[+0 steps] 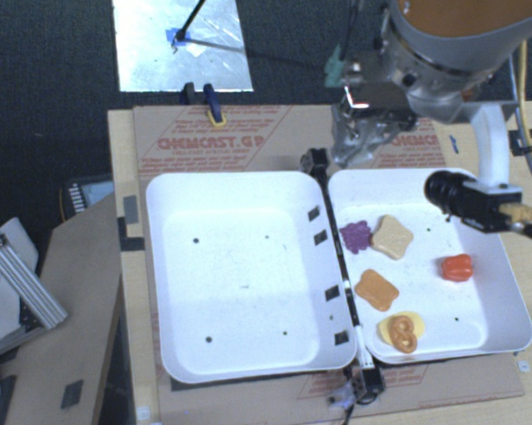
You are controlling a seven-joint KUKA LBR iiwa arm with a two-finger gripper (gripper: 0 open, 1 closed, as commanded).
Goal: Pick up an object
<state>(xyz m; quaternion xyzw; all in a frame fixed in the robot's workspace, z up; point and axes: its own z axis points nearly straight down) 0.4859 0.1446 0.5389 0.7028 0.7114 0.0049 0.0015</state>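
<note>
5 toys (392, 237) cluster by the right bin's (501, 305) left wall; gripper (363, 145) state unclear.

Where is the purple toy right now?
The purple toy lies in the right bin, close to the divider between the two bins, just left of the tan bread slice and above the orange piece.

Right bin (502, 323) — purple piece (356, 237), tan slice (392, 237), red pepper (457, 267) (all apart)

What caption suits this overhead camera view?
Robot gripper poised behind the right bin, which holds five toy foods.
</note>
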